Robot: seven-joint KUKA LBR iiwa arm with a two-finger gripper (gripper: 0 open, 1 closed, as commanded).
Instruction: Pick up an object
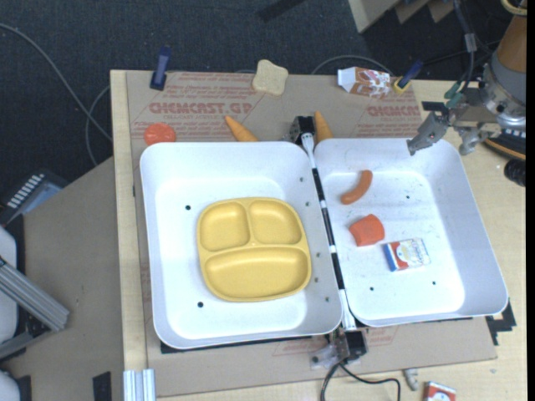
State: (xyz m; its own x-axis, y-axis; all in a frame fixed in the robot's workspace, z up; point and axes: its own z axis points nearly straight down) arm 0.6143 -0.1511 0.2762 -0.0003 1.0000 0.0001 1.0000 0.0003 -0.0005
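**Arm at the far right corner, three things lying in the right bin**

The grey two-finger gripper (428,134) hangs over the far right corner of the shallow white right bin (468,224), its dark jaws pointing down and to the left — they look slightly spread with nothing between them, though the view is too coarse there to be sure.

In that bin lie three things, all apart from the gripper: a curved orange-red sausage (357,187) toward the far left, a chunky red-orange block (367,230) just nearer than it, and a small flat blue-and-white carton with a red patch (407,254) to the right of the block.

The shallow white left bin (167,224) holds a yellow plastic plate with three compartments (252,249).

On the brown cardboard-covered surface (201,103) beyond the bins rest a tan slice of toy bread (270,76), an orange carrot-shaped piece (240,129) and a small brown-and-white carton (365,81).
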